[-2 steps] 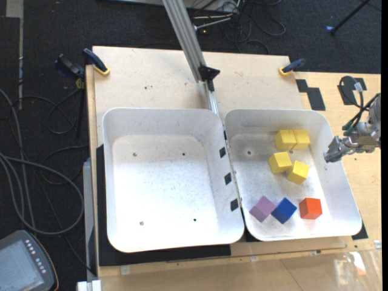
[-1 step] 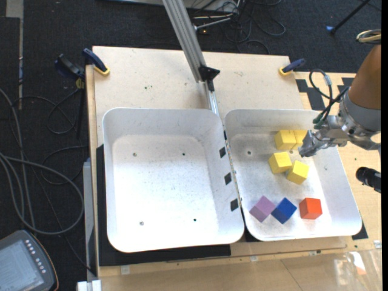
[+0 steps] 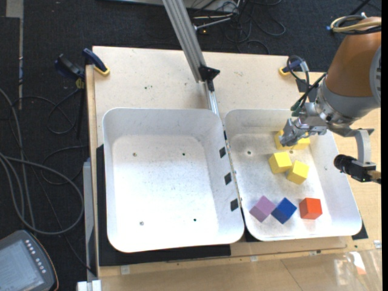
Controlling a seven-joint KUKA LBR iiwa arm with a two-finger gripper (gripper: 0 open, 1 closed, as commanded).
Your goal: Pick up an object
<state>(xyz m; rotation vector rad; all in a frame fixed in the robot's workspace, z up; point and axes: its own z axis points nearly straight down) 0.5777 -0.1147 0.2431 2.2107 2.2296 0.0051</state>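
A yellow block (image 3: 282, 139) lies near the far wall of the right bin (image 3: 347, 194), partly covered by the tool (image 3: 295, 134), which is down on top of it — whether the tool grips it, or is open or closed, I cannot tell. Just nearer sit two more yellow cubes (image 3: 280, 161) (image 3: 297, 172), touching at a corner. Along the near wall stand a purple cube (image 3: 262, 208), a blue cube (image 3: 284, 210) and a red cube (image 3: 310, 208). The left bin (image 3: 115, 162) sits beside it on the tabletop (image 3: 151, 71).
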